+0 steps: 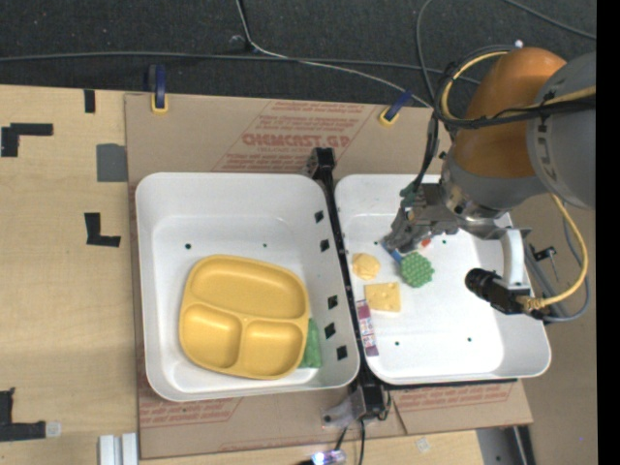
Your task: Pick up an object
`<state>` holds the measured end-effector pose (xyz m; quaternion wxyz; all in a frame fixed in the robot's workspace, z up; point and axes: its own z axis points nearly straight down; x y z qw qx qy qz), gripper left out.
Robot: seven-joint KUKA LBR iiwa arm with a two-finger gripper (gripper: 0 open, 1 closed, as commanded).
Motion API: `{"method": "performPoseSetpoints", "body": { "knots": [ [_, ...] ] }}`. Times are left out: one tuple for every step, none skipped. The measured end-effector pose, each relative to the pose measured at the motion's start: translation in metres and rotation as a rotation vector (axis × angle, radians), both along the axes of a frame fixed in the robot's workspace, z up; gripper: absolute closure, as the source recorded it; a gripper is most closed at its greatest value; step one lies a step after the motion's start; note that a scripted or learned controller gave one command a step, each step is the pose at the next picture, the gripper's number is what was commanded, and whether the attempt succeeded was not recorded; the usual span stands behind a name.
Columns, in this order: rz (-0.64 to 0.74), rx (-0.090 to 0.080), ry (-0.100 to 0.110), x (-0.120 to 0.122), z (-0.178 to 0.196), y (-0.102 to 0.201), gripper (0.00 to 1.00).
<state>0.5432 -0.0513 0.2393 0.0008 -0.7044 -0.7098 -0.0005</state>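
Two yellow pieces [365, 265] and one green piece [418, 270] lie below the pincer [408, 241], grip unclear.

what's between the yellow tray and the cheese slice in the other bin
In the camera view, between the yellow tray and the cheese slice run the bins' adjoining white walls under a black divider strip.

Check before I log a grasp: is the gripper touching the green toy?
Cannot tell: the camera view shows the gripper right beside the green toy, without plain contact or gap.

End effector [405, 243] above green object [418, 269]
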Motion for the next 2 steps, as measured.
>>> {"method": "performPoseSetpoints", "body": {
  "knots": [
    [-0.002,-0.001,0.002,0.009,-0.013,0.050,1.00],
    [-0.001,-0.001,0.001,0.009,-0.005,0.105,1.00]
  ]
}}
